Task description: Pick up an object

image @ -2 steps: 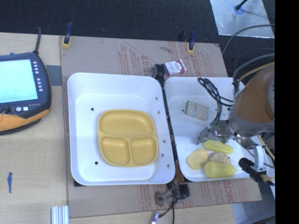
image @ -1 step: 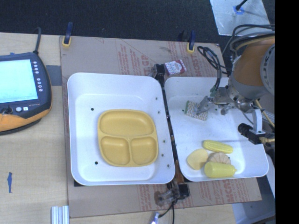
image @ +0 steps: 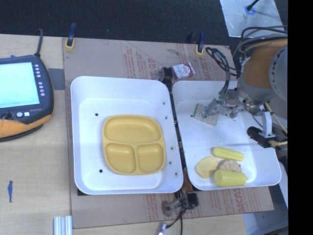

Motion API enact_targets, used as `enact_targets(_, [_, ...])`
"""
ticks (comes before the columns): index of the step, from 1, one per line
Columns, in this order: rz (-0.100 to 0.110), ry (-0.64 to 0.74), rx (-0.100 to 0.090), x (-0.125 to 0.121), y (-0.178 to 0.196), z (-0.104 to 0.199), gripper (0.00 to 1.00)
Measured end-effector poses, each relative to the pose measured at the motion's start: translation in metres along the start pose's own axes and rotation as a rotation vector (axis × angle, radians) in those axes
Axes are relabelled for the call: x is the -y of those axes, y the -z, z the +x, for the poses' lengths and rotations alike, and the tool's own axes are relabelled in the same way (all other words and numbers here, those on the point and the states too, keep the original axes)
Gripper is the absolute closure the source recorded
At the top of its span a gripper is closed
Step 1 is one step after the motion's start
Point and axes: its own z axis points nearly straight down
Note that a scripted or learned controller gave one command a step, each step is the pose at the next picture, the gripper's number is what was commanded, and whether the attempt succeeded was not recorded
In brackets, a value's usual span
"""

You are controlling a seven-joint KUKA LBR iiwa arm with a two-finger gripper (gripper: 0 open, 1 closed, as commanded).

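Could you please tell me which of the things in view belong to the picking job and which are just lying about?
Part of the job:
gripper
patterned packet
corn cob
yellow cylinder
yellow disc
right bin

Lying about:
yellow divided tray
left bin
handheld pendant
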Motion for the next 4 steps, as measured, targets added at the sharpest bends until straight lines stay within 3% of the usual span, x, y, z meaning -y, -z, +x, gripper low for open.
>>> enact_targets(1, [0.002, -0.001, 0.000, -0.009, 0.027, 0.054, 0.00])
enact_targets(2, [0.003, -0.001, 0.001, -0.030, -0.004, 0.039, 0.00])
enact_targets(3, [0.006, 0.001, 0.002, -0.013, -0.004, 0.064, 0.00])
enact_targets(4, [0.003, 0.000, 0.001, -0.036, -0.004, 0.056, 0.00])
